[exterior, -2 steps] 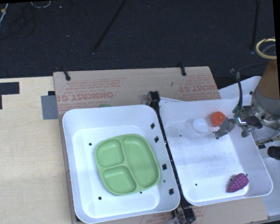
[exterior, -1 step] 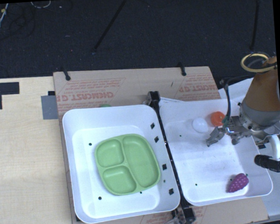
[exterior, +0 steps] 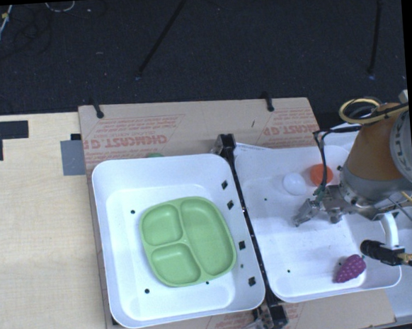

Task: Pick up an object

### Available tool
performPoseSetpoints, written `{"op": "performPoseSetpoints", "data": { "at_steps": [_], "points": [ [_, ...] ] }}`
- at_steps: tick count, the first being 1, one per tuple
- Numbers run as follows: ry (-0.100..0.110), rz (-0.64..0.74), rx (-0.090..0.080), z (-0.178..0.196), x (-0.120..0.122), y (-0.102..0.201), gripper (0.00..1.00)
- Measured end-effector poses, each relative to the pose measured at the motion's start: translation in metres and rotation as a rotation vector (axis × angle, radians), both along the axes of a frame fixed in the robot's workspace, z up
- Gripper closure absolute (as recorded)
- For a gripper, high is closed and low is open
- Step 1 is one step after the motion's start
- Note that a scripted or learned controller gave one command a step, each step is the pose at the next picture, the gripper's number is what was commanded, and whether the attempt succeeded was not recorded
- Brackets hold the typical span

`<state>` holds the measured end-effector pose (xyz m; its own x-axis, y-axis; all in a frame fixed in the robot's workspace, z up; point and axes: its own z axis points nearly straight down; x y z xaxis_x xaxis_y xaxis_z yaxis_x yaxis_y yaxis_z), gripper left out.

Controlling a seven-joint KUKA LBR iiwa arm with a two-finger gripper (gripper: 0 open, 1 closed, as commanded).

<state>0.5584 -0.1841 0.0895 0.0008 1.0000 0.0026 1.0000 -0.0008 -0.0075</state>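
Jaws (exterior: 316, 212) spread wide, low over right bin (exterior: 287, 289), arm (exterior: 376, 155) angled leftward.

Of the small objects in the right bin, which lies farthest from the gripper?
The purple grapes, near the bin's front right corner. The white ball and orange ball lie close by the gripper.

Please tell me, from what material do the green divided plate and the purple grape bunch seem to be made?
The green divided plate looks like moulded plastic: one even pale green colour, rounded compartment walls, a soft matte sheen. The purple grape bunch is probably a plastic or rubber toy; its bumpy surface has one uniform purple colour, but it is too small to be sure.
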Motion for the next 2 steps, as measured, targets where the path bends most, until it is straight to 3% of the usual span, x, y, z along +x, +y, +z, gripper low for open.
{"op": "performPoseSetpoints", "data": {
  "at_steps": [1, 2],
  "points": [
    [-0.003, -0.003, -0.001, 0.013, 0.001, -0.001, 1.0],
    [-0.011, 0.002, -0.003, 0.073, 0.005, 0.005, 1.0]
  ]
}}
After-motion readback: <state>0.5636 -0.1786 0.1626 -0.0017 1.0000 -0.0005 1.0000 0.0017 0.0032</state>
